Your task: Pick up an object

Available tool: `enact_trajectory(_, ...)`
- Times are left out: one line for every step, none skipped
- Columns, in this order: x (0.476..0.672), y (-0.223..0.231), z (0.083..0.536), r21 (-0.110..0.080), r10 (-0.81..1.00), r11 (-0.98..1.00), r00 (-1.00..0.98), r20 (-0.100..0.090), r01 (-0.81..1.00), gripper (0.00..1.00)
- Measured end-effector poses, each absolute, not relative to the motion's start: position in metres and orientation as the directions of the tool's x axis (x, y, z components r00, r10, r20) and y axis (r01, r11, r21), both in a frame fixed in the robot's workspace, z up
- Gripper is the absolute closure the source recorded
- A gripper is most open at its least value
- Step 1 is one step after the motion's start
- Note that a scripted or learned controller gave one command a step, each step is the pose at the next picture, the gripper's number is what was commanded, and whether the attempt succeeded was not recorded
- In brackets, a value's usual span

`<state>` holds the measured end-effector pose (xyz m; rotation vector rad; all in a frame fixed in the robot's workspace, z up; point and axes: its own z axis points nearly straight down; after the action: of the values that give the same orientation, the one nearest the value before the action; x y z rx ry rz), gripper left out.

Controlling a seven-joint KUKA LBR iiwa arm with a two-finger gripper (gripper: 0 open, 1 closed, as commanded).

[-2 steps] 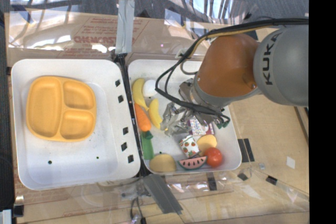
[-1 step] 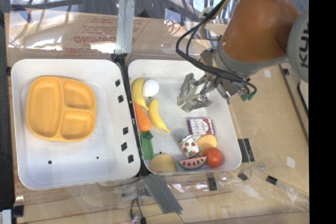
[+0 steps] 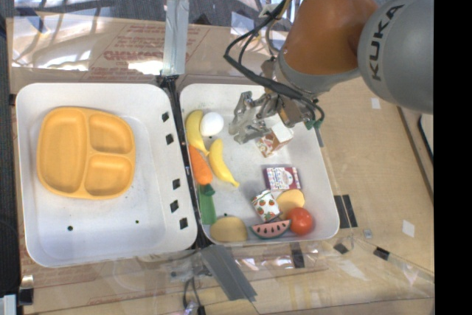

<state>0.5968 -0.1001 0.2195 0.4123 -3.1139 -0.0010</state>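
My gripper [image 3: 249,127] hangs over the upper middle of the right bin [image 3: 324,166], below the grey and orange wrist. Its fingers stand slightly apart, open, and I see nothing between them. A small white and red carton [image 3: 276,139] lies just right of the fingertips. A white egg [image 3: 212,124] and a yellow banana [image 3: 192,130] lie just to the left. Lower in the bin are a second banana [image 3: 222,163], a carrot [image 3: 201,167], a pink carton [image 3: 281,177], a tomato [image 3: 300,221] and a watermelon slice [image 3: 269,230].
The left bin [image 3: 44,232] holds a yellow divided plate [image 3: 86,153]. A green piece [image 3: 208,206] and a yellow-brown fruit [image 3: 228,229] sit by the right bin's lower left wall. Black cables loop above the wrist. Cardboard and tape surround both bins.
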Motion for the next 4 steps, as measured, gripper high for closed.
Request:
enact_trajectory(0.642,-0.120,0.214,-0.001,-0.243,0.970,-0.970,-0.002,-0.243,1.00)
enact_trajectory(0.658,-0.175,0.241,-0.005,-0.496,0.868,-0.868,-0.005,-0.496,1.00)
enact_trajectory(0.644,-0.159,0.148,0.005,-0.563,0.827,-0.827,0.002,-0.563,1.00)
enact_trajectory(0.659,-0.123,0.195,-0.004,-0.528,0.849,-0.849,-0.006,-0.528,1.00)
